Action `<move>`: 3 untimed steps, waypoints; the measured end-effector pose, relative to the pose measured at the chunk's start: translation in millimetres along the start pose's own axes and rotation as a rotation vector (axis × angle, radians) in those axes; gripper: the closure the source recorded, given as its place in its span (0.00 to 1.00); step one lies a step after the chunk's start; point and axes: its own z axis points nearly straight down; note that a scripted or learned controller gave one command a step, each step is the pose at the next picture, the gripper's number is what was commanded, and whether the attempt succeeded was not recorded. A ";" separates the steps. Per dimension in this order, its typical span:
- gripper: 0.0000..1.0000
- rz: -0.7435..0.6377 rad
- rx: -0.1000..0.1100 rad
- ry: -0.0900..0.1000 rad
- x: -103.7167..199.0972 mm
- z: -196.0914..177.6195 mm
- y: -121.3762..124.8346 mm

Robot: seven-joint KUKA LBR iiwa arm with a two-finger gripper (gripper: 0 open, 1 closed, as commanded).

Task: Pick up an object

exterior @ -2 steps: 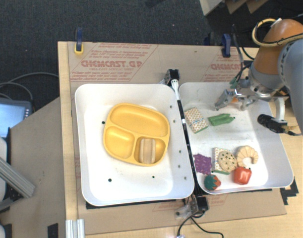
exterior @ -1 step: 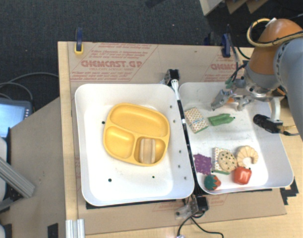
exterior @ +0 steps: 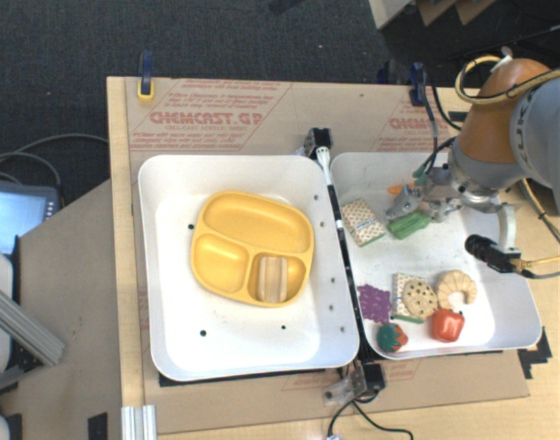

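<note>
My gripper (exterior: 424, 198) hangs low over the back of the right bin (exterior: 527, 333), under the arm's orange band. A small green object (exterior: 408, 225) lies right at its lower left side, touching or nearly touching it; whether it is gripped is unclear. A patterned beige packet (exterior: 362, 221) lies to the left of that. Along the bin's front sit a purple grape bunch (exterior: 373, 301), a speckled cracker (exterior: 413, 296), a pale croissant-like piece (exterior: 456, 287), a red pepper (exterior: 447, 324) and a red-and-green toy (exterior: 391, 337).
The left bin (exterior: 170, 328) holds a yellow divided plate (exterior: 247, 236) with a beige item (exterior: 272, 278) in its front right compartment. A black clamp (exterior: 318, 141) sits at the back between the bins. A black plug with a cable (exterior: 486, 250) hangs over the right bin.
</note>
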 end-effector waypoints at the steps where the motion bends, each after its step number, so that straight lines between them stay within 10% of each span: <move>1: 0.00 0.003 0.031 0.007 -7.8 4.5 37.4; 3: 0.00 0.002 0.020 0.004 -24.2 4.3 37.8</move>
